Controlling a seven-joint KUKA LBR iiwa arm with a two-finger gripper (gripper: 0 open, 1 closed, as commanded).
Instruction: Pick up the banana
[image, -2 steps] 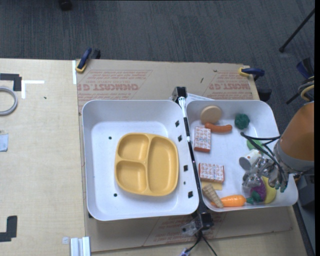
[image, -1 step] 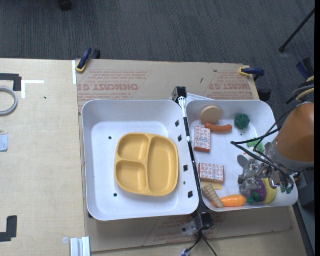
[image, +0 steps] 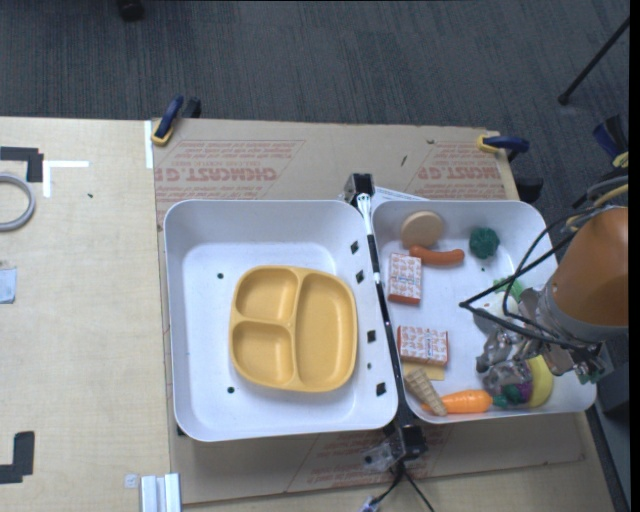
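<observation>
Camera view, my end: left bin (image: 190, 300) has the yellow divided plate (image: 295, 327). Arm (image: 600, 275) is low over the right bin (image: 455, 215), near corner. Gripper (image: 505, 362) sits just beside the banana (image: 541, 382); can't tell its state. Carrot (image: 465, 402) nearby.

A yellow divided plate (image: 295, 328) is seen in the middle of the left white bin (image: 190, 300). In the right bin (image: 460, 215), taken from this plate, a small patterned box (image: 405, 278) is placed just to the right, and a second patterned box (image: 423, 346) lies below it. A round tan piece (image: 423, 229), an orange sausage (image: 440, 257) and a green item (image: 484, 241) are found further up, and a carrot (image: 466, 402) lies at the lower edge.
</observation>
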